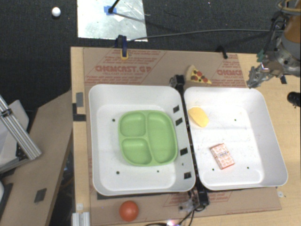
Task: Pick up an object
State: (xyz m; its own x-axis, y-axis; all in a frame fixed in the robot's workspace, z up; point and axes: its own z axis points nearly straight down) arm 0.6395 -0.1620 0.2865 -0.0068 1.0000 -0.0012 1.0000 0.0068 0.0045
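Looked down on a wooden tabletop [277, 126] with a brown cardboard sheet [141, 65] spread over it. Found two white bins side by side on that sheet: a left bin [101, 98] and a right bin [263, 107], touching along the middle. Spotted a shiny foil sheet [110, 13] far back on the dark floor.

Saw a green tray [148, 138] with three parts lying flat in the left bin. Too wide and flat for an easy grab, by the look of it.

Noticed the grey arm [287, 55] at the right, up beyond the back corner of the right bin, with its jaws hanging just outside the rim. Could not tell whether open or closed. Held nothing that could be seen.

Found a small pink box [222, 156] lying flat near the middle of the right bin, turned at a slant. Found a yellow lump [199, 117] near the back left of that same bin, close to the wall. Also saw a toy pizza slice [198, 75] on the cardboard behind the bins and a red ball [128, 211] in front of the left bin.

Seemed best to go for the pink box: well apart from the walls, with straight sides. Needed to come straight down over its middle, turn to match its slant, squeeze across the short sides, then lift slowly.
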